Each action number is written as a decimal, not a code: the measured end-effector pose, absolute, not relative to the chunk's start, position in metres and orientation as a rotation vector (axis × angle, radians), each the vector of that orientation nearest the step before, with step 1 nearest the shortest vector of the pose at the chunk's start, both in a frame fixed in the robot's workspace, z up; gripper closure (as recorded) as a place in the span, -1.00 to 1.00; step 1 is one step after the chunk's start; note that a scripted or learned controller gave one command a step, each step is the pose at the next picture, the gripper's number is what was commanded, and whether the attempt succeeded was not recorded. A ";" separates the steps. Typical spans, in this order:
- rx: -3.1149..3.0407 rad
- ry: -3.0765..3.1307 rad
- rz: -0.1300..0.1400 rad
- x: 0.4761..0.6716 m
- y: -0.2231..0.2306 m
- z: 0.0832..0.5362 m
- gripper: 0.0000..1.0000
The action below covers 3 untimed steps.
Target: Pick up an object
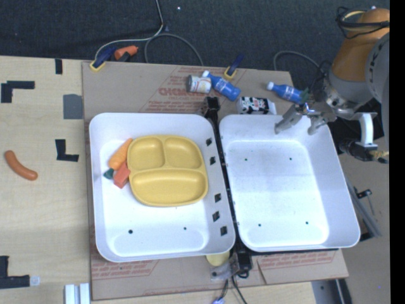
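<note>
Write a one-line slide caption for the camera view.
Open gripper above right bin's far edge; yellow plate in left bin.

Grey arm reaches in from the right — hand spread, holding nothing.

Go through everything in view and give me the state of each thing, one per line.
Gripper: fingers open, holding nothing, at the right bin's far rim.
Yellow plate: flat in the left bin.
Carrot: lying against the plate's left edge.
Blue bottle: on its side behind the bins.
</note>
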State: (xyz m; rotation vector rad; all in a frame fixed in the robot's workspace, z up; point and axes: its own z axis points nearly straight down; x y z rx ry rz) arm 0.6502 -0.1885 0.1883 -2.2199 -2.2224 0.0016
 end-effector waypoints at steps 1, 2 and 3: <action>-2.221 -2.220 0.004 0.603 -0.200 0.083 -1.00; -2.222 -2.231 -0.002 0.583 -0.135 0.087 -1.00; -2.217 -2.230 -0.004 0.645 -0.096 0.107 -1.00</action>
